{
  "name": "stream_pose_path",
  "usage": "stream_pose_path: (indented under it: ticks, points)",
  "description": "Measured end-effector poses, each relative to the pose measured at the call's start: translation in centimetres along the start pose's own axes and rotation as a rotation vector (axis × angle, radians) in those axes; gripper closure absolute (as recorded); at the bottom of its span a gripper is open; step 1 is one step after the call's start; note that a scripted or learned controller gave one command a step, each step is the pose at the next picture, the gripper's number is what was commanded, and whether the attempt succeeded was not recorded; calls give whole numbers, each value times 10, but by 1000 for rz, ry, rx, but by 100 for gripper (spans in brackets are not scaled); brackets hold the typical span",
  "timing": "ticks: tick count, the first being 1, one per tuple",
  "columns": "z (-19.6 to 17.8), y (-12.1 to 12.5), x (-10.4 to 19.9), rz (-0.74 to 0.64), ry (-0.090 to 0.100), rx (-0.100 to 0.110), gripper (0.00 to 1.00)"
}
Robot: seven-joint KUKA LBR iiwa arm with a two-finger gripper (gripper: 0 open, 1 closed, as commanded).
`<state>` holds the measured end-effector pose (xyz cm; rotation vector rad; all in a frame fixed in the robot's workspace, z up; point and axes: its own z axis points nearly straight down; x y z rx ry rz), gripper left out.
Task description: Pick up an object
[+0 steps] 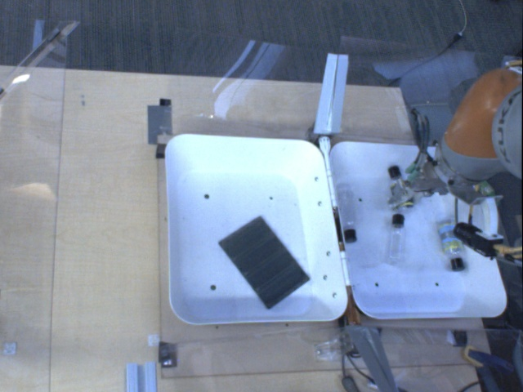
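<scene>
Objects in right bin [490,305]: clear vial [396,243] lying near bin middle, small bottle with blue-yellow label [449,237] to its right, black cap [350,235] by left wall. Dark ribbed rectangular pad [264,261] lies flat, skewed, in left bin [188,219]. My hand [406,189] hovers over right bin's upper part, above vial; cannot tell its grip state, nothing seen in it. Both bins on wooden tabletop [82,219].
</scene>
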<state>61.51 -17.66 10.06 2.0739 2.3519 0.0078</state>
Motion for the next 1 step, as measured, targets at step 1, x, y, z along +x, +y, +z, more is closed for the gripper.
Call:
stream_pose_path:
  ticks: [1]
  points:
    - [-122,28,34,114,-2,2,100]
